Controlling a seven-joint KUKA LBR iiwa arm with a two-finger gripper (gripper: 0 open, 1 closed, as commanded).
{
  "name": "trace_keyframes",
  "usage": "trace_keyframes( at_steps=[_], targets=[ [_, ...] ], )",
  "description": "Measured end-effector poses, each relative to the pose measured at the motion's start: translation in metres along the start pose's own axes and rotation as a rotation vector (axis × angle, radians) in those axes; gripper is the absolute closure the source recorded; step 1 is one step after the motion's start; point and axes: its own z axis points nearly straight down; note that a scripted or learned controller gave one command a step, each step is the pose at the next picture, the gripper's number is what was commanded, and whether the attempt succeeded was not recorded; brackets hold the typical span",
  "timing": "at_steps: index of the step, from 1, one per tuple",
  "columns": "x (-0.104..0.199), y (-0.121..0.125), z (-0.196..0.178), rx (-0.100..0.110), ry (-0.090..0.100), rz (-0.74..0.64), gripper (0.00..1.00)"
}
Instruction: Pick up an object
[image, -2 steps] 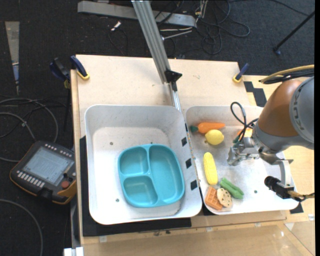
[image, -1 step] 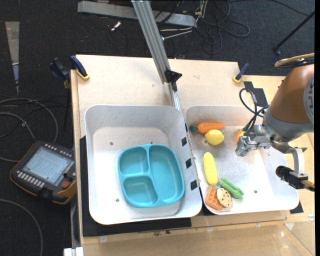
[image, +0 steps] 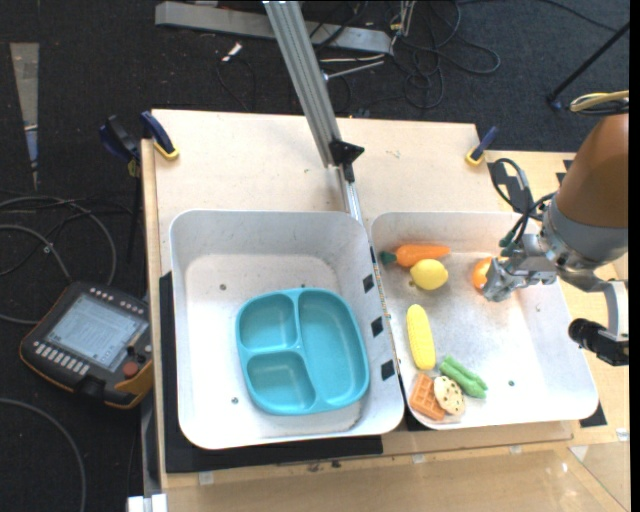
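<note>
The right bin (image: 545, 370) holds toy foods: a carrot (image: 422, 254), a lemon (image: 429, 274), a corn cob (image: 421, 337), a green pea pod (image: 464, 375), a waffle (image: 427, 397) and a cookie (image: 449, 397). A small orange object (image: 482, 274) lies near the bin's upper right. My gripper (image: 497, 287) is low in that bin, right beside the orange object and partly covering it. Whether it holds anything is hidden.
The left bin (image: 200, 300) contains a teal divided plate (image: 300, 350). A metal pole (image: 315, 90) slants down to the divider between the bins. Clamps sit at the bench's back corners. A teach pendant (image: 85, 345) lies on the floor at left.
</note>
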Motion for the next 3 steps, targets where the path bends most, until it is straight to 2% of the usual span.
trace_keyframes(
  at_steps=[1,3],
  targets=[
    [0.0,0.002,-0.052,-0.001,-0.001,0.0,1.0],
    [0.107,-0.019,-0.031,0.007,0.003,-0.005,1.0]
  ],
)
